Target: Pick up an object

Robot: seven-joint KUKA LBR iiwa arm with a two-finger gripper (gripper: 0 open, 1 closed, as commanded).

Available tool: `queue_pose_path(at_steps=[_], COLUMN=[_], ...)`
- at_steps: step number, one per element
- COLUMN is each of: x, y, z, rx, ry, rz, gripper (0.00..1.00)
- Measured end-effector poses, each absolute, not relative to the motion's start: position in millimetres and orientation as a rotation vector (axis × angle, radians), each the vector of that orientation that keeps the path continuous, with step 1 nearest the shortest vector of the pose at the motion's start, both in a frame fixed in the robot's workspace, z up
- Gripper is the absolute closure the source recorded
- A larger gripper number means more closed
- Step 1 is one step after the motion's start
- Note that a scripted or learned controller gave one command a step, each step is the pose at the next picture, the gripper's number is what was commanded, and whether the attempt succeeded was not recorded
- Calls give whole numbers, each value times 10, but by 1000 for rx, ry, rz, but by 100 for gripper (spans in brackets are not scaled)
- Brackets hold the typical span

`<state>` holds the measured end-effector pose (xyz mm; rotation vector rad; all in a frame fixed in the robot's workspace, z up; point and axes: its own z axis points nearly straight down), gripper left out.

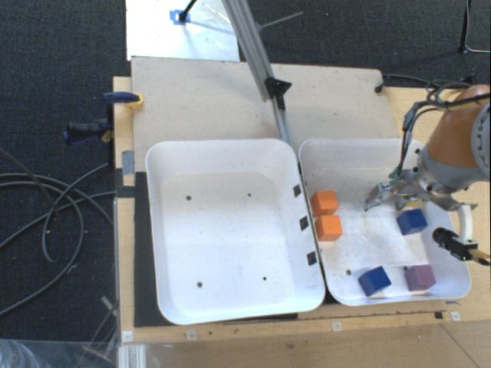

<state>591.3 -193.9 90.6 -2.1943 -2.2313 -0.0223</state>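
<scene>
The arm [460, 140] is cut off by the picture's right side, so only its orange band and wrist show. The end effector [393, 194] is small and blurred above the right bin [360, 156]; its fingers cannot be made out. A blue block [412, 221] beside it is perhaps partly covered by the wrist. The tabletop [253, 98] runs off at its near right corner.

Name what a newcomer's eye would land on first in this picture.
The two orange blocks stacked along the right bin's left wall stand out most. Next, the grey arm with its orange band, its hand low over that bin beside a blue block. Another blue block and a purple block lie nearer the front.
</scene>
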Motion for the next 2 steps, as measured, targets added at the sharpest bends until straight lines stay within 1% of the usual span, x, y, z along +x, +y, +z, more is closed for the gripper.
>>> queue_pose_path(at_steps=[1,2], x=[6551,6516], y=[-1326,-1389], z=[918,910], rx=[-2209,-2217], ry=[-2240,-2230], rz=[-11,-2], gripper=[0,0])
